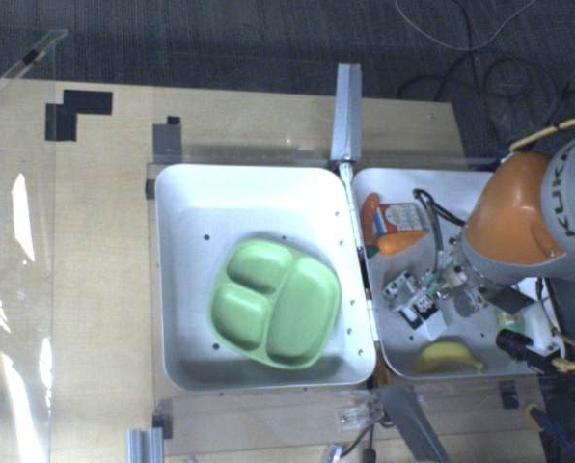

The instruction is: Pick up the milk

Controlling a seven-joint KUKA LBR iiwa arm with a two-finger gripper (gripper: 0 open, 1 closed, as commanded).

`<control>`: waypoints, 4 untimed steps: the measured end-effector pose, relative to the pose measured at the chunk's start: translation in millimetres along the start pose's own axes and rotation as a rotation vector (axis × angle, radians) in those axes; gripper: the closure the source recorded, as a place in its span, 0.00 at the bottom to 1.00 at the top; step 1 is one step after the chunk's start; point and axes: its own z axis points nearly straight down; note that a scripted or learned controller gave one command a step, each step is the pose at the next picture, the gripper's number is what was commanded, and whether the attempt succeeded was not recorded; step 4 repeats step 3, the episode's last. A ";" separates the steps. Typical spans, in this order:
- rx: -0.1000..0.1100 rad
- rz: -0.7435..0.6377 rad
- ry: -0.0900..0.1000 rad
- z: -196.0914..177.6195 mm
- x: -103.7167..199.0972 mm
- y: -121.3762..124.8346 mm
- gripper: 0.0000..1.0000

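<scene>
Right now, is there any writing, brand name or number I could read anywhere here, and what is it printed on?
"KU": large letters on the grey arm, cut off at the picture's right edge.
The carton in the right bin carries orange and white print, too blurred to read.
The black marks on the bench are plain shapes, not text.

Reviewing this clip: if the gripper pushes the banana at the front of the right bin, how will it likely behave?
The banana lies flat on its curved side, so it would probably pivot or slide rather than tip. It sits close to the right bin's near wall, which may stop it. Its skin looks smooth, so likely a bit slippery.
</scene>
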 end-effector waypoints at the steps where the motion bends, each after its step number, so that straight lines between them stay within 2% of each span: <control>1: -0.010 -0.003 -0.002 -9.9 1.2 5.3 1.00; 2: -0.022 0.053 -0.010 -2.3 0.5 -14.4 1.00; 3: 0.008 -0.045 -0.008 -90.1 86.2 10.9 1.00; 4: 0.008 -0.045 -0.008 -90.1 86.2 10.9 1.00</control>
